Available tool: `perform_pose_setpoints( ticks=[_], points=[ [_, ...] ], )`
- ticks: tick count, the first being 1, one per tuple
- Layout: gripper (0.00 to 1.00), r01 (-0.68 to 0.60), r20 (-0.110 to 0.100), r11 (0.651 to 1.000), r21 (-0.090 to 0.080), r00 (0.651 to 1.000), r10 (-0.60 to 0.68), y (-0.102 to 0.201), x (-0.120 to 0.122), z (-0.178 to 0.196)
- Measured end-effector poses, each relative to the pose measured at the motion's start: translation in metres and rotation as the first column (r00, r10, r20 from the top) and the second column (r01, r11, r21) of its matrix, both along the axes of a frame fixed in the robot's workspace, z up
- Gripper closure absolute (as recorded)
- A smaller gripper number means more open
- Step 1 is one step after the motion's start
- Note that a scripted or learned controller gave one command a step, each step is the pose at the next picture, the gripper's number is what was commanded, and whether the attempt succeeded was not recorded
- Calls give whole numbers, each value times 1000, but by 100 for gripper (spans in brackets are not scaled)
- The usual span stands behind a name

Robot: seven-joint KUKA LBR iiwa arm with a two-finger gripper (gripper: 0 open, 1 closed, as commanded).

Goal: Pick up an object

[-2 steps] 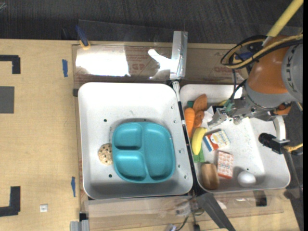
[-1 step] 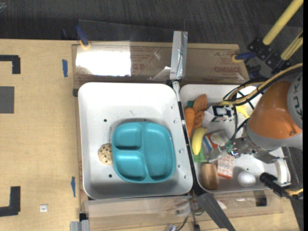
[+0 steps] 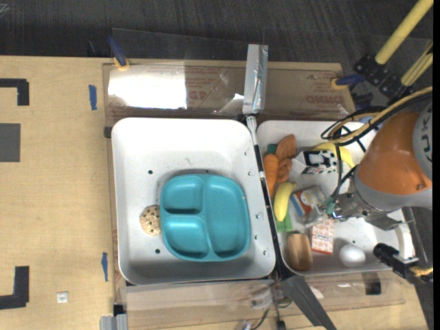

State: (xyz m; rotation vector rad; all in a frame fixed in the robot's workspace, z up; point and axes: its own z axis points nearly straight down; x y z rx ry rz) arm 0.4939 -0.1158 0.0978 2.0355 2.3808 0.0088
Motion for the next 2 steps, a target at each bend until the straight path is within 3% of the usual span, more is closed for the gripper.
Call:
perform_pose_setpoints(
  ticks=[1, 2],
  points=[
    [100, -103, 4, 995, -1, 995, 103, 8, 40, 99],
    [100, -72, -12, 997, 4, 997, 72, 61, 33, 97]
  ],
)
